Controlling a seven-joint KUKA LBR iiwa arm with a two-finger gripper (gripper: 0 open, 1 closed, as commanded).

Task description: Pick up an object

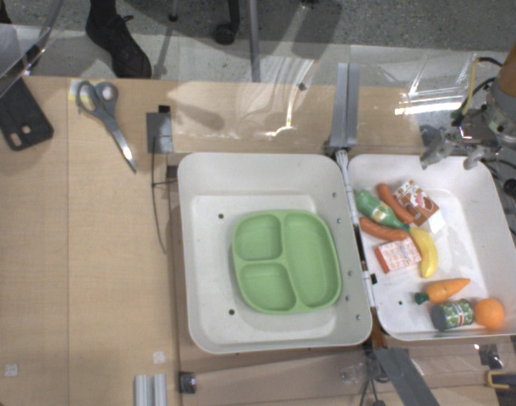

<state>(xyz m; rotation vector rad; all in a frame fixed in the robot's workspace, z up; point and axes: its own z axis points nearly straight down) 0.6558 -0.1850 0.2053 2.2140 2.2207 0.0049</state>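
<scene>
1. You work at a wooden bench bearing two white bins; scissors lie well off toward the gripper's far side.
2. Your gripper hangs over the far rim of the right bin, its fingers spread and holding nothing.
3. The toys sit below and nearer the camera than the gripper: a banana, a sausage, an orange, a carrot.
4. The left bin's green tray is no target.
5. Choose a piece standing apart, perhaps the orange, since the crowded middle invites a slipped grasp.
6. Centre above it before you descend.
</scene>
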